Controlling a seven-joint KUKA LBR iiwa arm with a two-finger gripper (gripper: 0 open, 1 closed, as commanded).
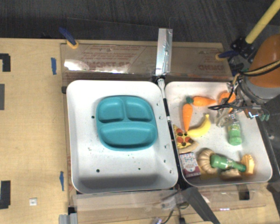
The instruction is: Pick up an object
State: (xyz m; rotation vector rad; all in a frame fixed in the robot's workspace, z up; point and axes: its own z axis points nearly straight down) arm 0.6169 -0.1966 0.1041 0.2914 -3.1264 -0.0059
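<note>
End effector (229, 118) hanging low over the right bin (266, 171), at its upper right; whether it is released or clenched, cannot tell. Green bottle (234, 134) lying directly beneath it, long axis running up-down, neck pointing toward the end effector; contact unclear. Banana (199, 127) and two carrots (196, 107) lying left of it. Left bin (79, 125) carrying a teal divided plate (126, 122)

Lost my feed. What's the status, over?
Gripper low in right bin, over the green bottle. Nothing visibly held. Banana, carrots close by.
</note>
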